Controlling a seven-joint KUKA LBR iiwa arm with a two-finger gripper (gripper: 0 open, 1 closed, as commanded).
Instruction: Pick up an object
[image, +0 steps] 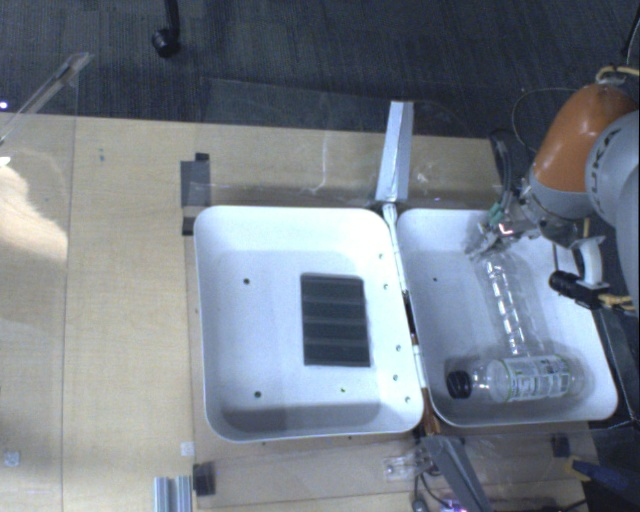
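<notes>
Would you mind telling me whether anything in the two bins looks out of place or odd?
Only mildly: a clear plastic bottle with a black cap lies on its side near the front wall of the right white bin, not upright. The dark ridged rectangular pad sits square and flat in the left white bin. Nothing looks spilled or damaged.

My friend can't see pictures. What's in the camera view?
A clear plastic bottle with a black cap lies in the right white bin. The left white bin holds a dark ridged block, and the robot arm reaches in from the right.
</notes>
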